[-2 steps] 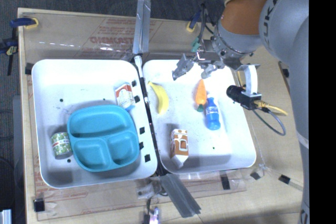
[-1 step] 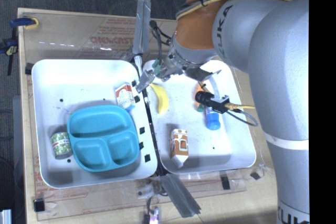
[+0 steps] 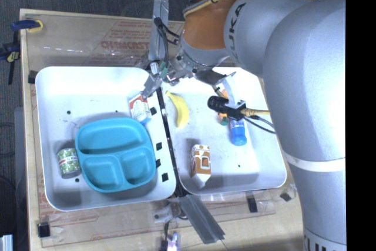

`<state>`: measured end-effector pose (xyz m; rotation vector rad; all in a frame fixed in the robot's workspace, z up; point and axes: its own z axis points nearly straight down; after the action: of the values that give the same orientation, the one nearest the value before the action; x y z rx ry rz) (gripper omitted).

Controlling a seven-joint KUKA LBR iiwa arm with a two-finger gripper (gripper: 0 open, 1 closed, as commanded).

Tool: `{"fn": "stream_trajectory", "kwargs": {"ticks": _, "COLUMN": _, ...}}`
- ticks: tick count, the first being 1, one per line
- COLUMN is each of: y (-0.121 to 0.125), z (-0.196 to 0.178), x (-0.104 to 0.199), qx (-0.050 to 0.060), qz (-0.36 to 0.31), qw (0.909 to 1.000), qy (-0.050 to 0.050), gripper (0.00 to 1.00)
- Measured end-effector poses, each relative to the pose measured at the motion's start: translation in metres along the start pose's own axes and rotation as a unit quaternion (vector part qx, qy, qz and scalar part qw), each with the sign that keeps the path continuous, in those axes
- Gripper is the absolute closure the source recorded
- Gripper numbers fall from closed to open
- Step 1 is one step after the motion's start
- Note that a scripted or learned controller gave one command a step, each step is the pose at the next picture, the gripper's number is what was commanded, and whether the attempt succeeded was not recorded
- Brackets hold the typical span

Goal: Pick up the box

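Box [image 3: 200,162]: small orange-and-white carton, upright, slightly tilted, in right bin [image 3: 267,170] near front-left corner, just beside divider between bins, apart from other items.

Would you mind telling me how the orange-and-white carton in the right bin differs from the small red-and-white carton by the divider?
The orange-and-white carton sits in the right bin; the red-and-white carton sits in the left bin. The orange-and-white carton lies apart from the gripper, while the red-and-white carton is just below it. The orange-and-white carton looks larger. Both are small printed cartons near the divider.
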<state>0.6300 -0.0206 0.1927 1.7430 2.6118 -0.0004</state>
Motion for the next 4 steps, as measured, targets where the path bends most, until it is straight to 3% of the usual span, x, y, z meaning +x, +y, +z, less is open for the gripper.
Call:
{"fn": "stream_trajectory", "kwargs": {"ticks": 1, "y": 0.005, "z": 0.000, "x": 0.014, "qx": 0.000, "qz": 0.108, "qw": 0.9941, "qy": 0.000, "gripper": 0.00}}
{"fn": "stream_trajectory", "kwargs": {"ticks": 2, "y": 0.005, "z": 0.002, "x": 0.039, "qx": 0.003, "qz": 0.107, "qw": 0.9943, "qy": 0.001, "gripper": 0.00}}
{"fn": "stream_trajectory", "kwargs": {"ticks": 3, "y": -0.012, "z": 0.002, "x": 0.022, "qx": 0.004, "qz": 0.094, "qw": 0.9955, "qy": 0.001, "gripper": 0.00}}
{"fn": "stream_trajectory", "kwargs": {"ticks": 4, "y": 0.026, "z": 0.001, "x": -0.007, "qx": 0.002, "qz": 0.099, "qw": 0.9951, "qy": 0.001, "gripper": 0.00}}
